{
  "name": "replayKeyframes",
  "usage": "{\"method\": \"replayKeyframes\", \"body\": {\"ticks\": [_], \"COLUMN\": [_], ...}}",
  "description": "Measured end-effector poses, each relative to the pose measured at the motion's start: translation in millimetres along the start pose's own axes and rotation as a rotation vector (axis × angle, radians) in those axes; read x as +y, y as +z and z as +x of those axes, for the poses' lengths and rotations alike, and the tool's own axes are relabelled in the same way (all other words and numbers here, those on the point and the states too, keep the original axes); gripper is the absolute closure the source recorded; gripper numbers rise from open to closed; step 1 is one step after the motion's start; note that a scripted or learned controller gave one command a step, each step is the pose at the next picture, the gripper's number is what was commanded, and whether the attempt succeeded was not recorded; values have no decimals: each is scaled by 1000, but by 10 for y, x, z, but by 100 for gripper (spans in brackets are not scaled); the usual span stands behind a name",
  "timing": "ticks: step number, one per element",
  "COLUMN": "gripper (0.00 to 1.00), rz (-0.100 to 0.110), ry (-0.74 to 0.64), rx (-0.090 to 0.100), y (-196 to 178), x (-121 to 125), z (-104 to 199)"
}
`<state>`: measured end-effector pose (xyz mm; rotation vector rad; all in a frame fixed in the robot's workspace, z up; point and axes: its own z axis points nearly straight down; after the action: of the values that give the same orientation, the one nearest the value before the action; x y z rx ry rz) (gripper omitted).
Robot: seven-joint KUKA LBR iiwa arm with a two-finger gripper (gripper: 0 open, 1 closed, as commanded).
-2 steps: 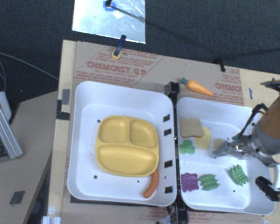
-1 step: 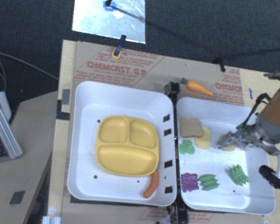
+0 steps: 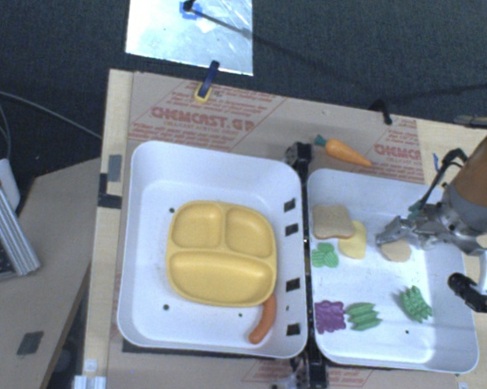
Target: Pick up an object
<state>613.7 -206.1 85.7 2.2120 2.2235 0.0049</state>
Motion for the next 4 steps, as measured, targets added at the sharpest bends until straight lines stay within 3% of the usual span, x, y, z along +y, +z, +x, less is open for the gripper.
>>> {"method": "replayKeyframes", "body": {"ticks": [2,3,4], "gripper": [0,0,0], "rz": [0,0,4], "ry": [0,-5,5], "rx": [0,3,0], "y": [-1,2,-389], "x": [321,513,493], "z": [-2,657,1114]}}
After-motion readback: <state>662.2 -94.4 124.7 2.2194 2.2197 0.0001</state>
